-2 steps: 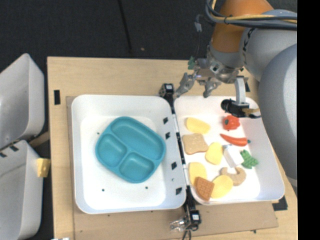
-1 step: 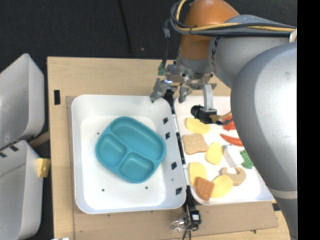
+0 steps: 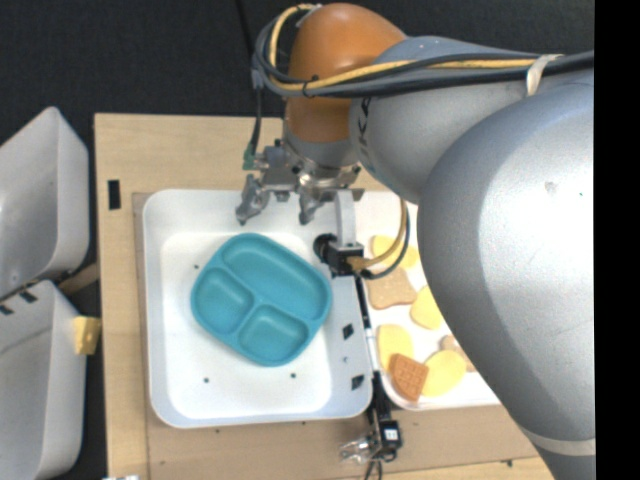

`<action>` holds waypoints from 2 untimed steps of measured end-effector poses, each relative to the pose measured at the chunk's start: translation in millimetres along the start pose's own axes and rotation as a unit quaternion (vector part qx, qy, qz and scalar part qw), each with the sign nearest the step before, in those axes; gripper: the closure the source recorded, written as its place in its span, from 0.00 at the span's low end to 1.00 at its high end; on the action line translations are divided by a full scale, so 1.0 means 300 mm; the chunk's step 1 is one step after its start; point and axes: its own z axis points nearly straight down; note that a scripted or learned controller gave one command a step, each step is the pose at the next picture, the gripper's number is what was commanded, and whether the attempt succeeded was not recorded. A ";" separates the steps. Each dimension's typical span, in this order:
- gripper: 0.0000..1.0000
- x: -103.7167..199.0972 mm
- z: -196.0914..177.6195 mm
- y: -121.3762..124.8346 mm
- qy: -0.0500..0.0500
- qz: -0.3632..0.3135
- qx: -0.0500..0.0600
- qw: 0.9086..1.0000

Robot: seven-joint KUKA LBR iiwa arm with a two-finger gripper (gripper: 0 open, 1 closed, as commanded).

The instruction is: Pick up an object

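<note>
Blue and three-sectioned, the plate point(image 3: 262, 297) lies flat in the left bin point(image 3: 170, 388), untouched. The gripper point(image 3: 283, 206) hangs over the bin's far edge, just beyond the plate, fingers spread apart with nothing between them. Yellow and tan food pieces point(image 3: 415, 343) sit in the right bin. Grasping and lifting are, by my reading, not yet done.

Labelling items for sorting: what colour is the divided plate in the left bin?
Teal blue, plain: the divided plate shows clearly in the camera view.
</note>
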 end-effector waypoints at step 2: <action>1.00 0.106 0.291 0.055 -0.003 0.004 0.004 1.000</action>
